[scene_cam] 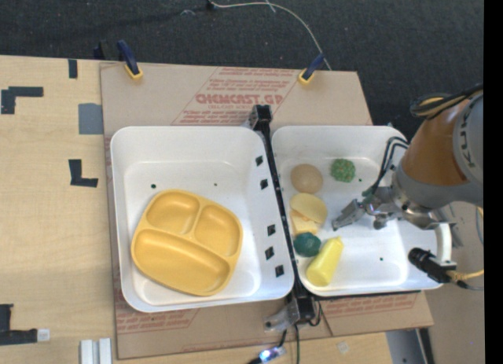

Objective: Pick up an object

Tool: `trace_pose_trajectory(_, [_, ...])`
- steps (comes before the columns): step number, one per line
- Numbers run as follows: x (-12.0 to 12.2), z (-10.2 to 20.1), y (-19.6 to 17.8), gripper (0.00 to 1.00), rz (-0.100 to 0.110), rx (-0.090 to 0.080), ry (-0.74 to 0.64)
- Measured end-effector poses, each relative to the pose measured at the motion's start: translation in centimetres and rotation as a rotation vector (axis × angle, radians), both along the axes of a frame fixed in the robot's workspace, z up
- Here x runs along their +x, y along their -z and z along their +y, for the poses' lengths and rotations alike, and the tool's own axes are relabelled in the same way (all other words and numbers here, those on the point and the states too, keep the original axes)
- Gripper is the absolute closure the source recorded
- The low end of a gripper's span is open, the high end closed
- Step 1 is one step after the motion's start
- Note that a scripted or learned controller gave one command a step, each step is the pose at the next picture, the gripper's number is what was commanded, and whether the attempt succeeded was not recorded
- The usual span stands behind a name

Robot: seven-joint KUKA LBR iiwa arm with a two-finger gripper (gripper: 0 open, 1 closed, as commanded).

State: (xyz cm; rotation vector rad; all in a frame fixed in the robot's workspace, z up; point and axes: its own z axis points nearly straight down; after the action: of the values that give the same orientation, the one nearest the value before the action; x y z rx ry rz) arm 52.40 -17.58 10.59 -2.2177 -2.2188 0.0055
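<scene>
Jaws (346, 218) (nothing between) beside yellow bottle (324, 261)

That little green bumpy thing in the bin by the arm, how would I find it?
Look in the right bin, at its far end. The bumpy green ball sits alone beside a smooth tan egg shape. It is lighter and rougher than the dark green ball nearer you.

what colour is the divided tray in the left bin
Yellow. The divided tray shows best in the camera view, lying in the white left bin.
</scene>
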Motion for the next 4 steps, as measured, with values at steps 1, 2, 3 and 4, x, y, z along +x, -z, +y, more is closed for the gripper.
trace_pose_trajectory(1, [0.0,0.0,2.2,0.00,-0.004,-0.002,0.000])
trace_pose_trajectory(2, [0.1,0.0,1.0,1.00,-0.008,-0.004,0.000])
trace_pose_trajectory(3, [0.9,0.5,-4.9,1.00,-0.010,-0.002,-0.002])
trace_pose_trajectory(4, [0.4,-0.3,-10.3,1.00,-0.010,-0.003,0.000])
